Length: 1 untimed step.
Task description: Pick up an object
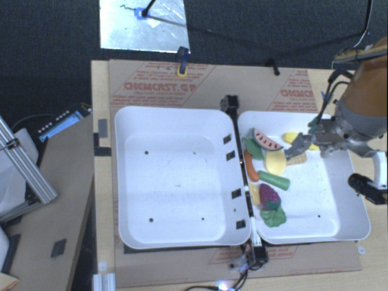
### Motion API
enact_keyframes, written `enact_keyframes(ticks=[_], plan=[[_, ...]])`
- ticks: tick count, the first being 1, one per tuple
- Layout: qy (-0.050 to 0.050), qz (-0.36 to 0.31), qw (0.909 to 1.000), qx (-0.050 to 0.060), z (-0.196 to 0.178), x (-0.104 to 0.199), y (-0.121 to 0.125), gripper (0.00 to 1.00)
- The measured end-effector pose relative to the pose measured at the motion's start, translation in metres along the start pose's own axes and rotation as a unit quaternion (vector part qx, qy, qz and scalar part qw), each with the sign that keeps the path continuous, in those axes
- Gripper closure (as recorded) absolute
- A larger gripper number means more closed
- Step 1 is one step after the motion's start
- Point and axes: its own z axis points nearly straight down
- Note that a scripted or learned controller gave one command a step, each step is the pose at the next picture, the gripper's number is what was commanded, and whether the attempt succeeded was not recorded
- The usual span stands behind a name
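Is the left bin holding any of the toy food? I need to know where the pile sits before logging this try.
No, the left bin shows bare white floor, while the toy food lies clustered along the left side of the right bin.

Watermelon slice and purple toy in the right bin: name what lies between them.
In the camera view, between the watermelon slice and purple toy lie a yellow piece and a green piece.

You'll find the arm [364, 96] cut off at the right edge, and the gripper [299, 145] seemingly hides part of a yellow item [291, 137].
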Motion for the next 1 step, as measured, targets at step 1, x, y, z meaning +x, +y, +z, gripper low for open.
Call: enact_keyframes(ticks=[1], plan=[[0.001,-0.003,1.0000,0.002,0.0659,0.0587,0.0370,0.00]])
